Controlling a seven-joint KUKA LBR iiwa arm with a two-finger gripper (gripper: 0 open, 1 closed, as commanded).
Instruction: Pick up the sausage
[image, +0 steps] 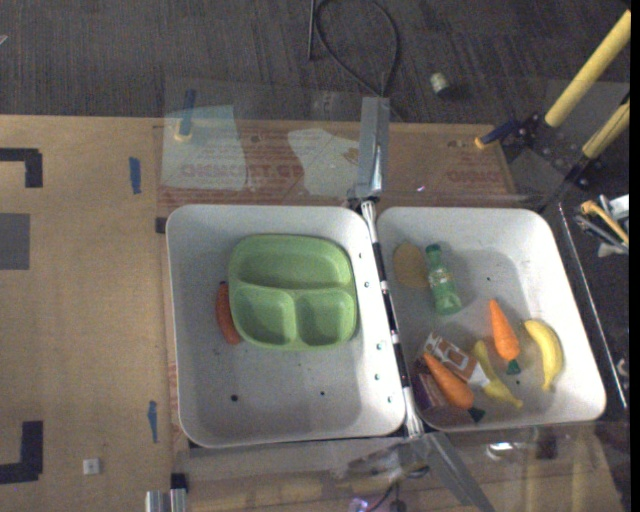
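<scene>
The sausage lies in the left bin, pressed against the green tray's left edge, left of centre frame. I cannot tell my end effector's state. I should descend from the sausage's free left side, straddling its narrow width.

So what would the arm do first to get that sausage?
Probably reach over the left white bin and descend on the reddish-orange sausage, approaching from its left, since it lies tight against the green divided plastic plate.

Robotics lab — taped bench, bolted bins.
</scene>
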